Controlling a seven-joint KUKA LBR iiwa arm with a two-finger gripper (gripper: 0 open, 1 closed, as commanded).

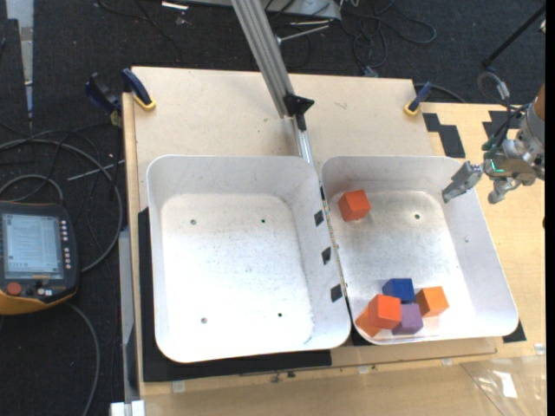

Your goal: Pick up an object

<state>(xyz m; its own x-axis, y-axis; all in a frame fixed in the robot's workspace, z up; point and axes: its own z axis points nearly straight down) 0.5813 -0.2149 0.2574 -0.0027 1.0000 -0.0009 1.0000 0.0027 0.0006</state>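
Five blocks you see in the right bin (486,258): four clustered at its near edge, one orange block (353,204) apart; the fingers (479,187) spread open above its right rim, gripping nothing.

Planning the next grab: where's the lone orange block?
The orange block sits alone in the right bin, near its far-left corner, apart from the block cluster at the near edge.

Bare floor between lone orange cube (353,205) and block cluster (401,306).
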